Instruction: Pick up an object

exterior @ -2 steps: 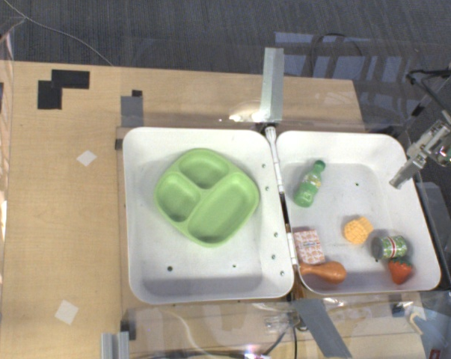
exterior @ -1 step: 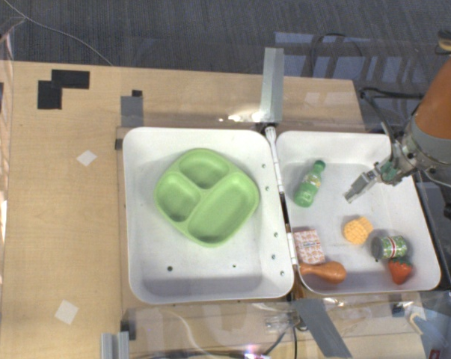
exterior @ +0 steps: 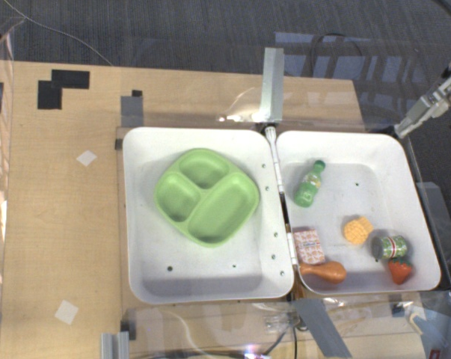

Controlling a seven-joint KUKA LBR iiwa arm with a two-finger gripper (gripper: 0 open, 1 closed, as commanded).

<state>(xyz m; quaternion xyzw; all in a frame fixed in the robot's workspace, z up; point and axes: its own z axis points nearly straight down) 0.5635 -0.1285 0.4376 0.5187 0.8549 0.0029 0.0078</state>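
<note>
The small green plastic bottle [exterior: 310, 183] is lying tilted on the floor of the right-hand shallow white bin [exterior: 405, 170], well apart from the other pieces, so it looks like the easiest pick. It is probably light, stiff and a little slippery, inclined to roll; closing across its wider body, not its narrow neck, seems the safest hold.

Along the bin's near edge a yellow knobbly corn-like toy [exterior: 357, 230], a dark green can [exterior: 390, 247], a red strawberry-like toy [exterior: 401, 272], an orange-brown drumstick-shaped toy [exterior: 324, 272] and a small pink printed packet [exterior: 309, 245] are sitting close together.

The left-hand white bin [exterior: 146, 223] is carrying a light green divided plastic plate [exterior: 207, 196].

The claw [exterior: 410, 123] is hanging at the far right, outside the bins and above the table, touching nothing; how far open it is cannot be told.
</note>
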